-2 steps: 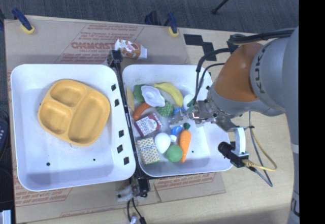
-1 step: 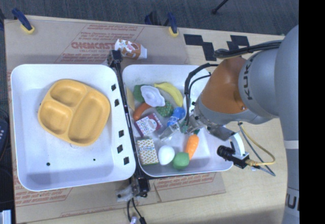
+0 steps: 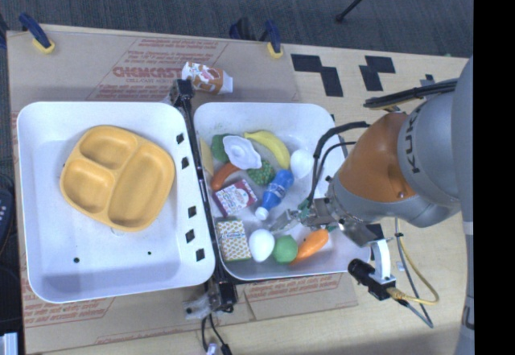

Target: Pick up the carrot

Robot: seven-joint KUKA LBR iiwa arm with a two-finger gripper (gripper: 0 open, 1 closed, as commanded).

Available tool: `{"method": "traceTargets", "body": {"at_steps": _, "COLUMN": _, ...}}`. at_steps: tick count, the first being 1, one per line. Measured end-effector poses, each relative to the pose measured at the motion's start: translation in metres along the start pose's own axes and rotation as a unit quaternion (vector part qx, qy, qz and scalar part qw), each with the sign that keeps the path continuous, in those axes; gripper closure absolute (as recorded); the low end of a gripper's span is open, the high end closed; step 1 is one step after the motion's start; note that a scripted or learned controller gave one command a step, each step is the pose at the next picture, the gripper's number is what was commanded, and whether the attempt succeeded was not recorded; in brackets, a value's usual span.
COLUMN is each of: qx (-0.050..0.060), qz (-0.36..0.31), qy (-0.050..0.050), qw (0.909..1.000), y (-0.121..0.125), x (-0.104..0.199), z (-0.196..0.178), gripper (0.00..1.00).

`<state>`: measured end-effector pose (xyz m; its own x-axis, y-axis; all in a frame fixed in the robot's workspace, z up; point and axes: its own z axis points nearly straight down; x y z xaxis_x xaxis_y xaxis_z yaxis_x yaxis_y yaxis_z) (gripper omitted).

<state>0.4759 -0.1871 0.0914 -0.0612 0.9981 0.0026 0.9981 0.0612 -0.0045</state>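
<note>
Carrot (image 3: pixel 314 243) lying near the right bin's (image 3: pixel 318 116) front right corner, beside a green ball (image 3: pixel 285 249).
Gripper (image 3: pixel 294 216) is seen low over the bin, just left of the carrot; its tips are blurred and partly hidden by the wrist, so spread or pressed cannot be told; a yellow tray (image 3: pixel 117 177) is seen in the left bin (image 3: pixel 36 184).

carrot (image 3: pixel 314 243): orange, tapered
pose: lying flat, slantwise
place: right bin, near front wall, just beside a green ball
</note>
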Motion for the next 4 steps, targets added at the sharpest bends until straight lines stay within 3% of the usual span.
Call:
{"method": "traceTargets", "body": {"at_steps": 1, "qx": 0.000, "qz": -0.003, "qy": 0.000, "qw": 1.0000, "y": 0.001, "x": 0.000, "z": -0.010, "gripper": 1.00}}
{"method": "traceTargets", "body": {"at_steps": 2, "qx": -0.001, "qz": 0.086, "qy": -0.001, "qw": 0.9963, "y": 0.002, "x": 0.011, "z": -0.093, "gripper": 1.00}}
{"method": "traceTargets", "body": {"at_steps": 3, "qx": -0.001, "qz": 0.086, "qy": -0.001, "qw": 0.9963, "y": 0.002, "x": 0.011, "z": -0.093, "gripper": 0.00}}
{"method": "traceTargets", "body": {"at_steps": 4, "qx": -0.001, "qz": 0.090, "qy": -0.001, "qw": 0.9959, "y": 0.000, "x": -0.008, "z": 0.000, "gripper": 0.00}}
